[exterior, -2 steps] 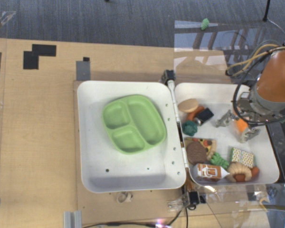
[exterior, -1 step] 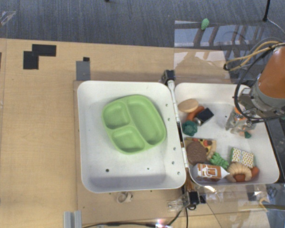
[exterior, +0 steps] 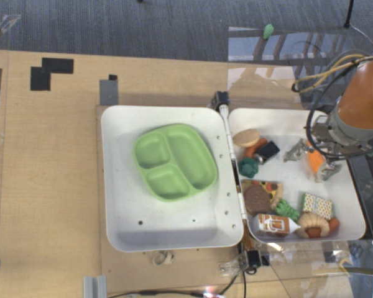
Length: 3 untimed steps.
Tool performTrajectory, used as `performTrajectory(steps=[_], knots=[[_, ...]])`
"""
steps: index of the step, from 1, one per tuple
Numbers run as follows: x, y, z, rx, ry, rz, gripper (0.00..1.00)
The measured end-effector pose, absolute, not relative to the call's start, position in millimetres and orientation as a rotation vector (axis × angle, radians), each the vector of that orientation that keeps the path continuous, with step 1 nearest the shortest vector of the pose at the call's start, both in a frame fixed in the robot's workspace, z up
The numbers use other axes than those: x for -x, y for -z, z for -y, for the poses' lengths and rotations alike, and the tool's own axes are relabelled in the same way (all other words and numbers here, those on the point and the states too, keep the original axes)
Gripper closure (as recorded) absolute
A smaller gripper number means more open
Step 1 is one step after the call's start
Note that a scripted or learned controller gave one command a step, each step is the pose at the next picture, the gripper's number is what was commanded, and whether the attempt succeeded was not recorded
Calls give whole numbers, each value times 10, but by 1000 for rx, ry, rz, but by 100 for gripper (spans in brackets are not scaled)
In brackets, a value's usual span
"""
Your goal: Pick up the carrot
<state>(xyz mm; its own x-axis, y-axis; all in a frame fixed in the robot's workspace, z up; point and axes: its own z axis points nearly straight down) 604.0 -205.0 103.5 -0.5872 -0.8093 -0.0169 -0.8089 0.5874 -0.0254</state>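
The carrot (exterior: 315, 161) is a short orange piece lying in the right white bin (exterior: 354, 228), toward its right side. My gripper (exterior: 311, 161) hangs over it from the right, under the grey wrist with the orange band. Its two metal fingers stand spread on either side of the carrot, one finger (exterior: 294, 153) to the left with bare bin floor showing between it and the carrot, the other close at the lower right. The gripper looks open around the carrot rather than closed on it. The carrot's upper end is hidden under the gripper body.
The right bin also holds a bun (exterior: 247, 137), a dark block (exterior: 269, 150), a teal piece (exterior: 248, 166), a brown cookie (exterior: 257, 198), a pizza slice (exterior: 273, 190), a carton (exterior: 273, 225) and a croissant (exterior: 314, 223). A green divided plate (exterior: 174, 160) lies in the left bin (exterior: 121, 228).
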Motion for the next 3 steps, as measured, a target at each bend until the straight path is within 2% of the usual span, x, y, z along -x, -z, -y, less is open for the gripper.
performTrajectory(steps=[1,2,3], knots=[[-6115,-913,2052,1341,15,-2821,0],[-6157,-1060,2045,1334,24,-2810,100],[-6154,-1053,2042,1334,22,-2811,0]])
